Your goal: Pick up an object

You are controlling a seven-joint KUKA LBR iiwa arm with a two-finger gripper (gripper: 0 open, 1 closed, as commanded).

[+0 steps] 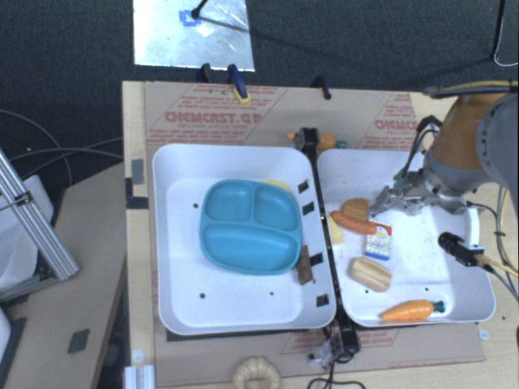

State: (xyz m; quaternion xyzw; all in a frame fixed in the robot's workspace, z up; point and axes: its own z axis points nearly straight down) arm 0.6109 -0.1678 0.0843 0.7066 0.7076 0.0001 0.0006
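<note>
You had a bench topped with brown board [211, 112] that read "CHEMCAST GP" in red print, once near the left and again, partly cut off, near the right. On it sat two white bins side by side. The left bin [182, 298] held a blue sectioned plate [250, 225] with three compartments, lying flat near the bin's middle, with a pale yellow piece [279, 185] peeking out behind its far edge and a small brown item [305, 267] just beside its right rim.

The right bin [470, 294] held the toy food you could pick from: a carrot [412, 309] along the near wall, a tan bread roll [371, 274] just behind it, a small blue and white carton [378, 244] with a red top whose print was too small to read, a red sausage [354, 223] and a round brown cookie [355, 208] touching it.

The gripper [381, 203] hung low over the right bin, just right of the cookie, its fingers spread apart and grasping nothing.
</note>
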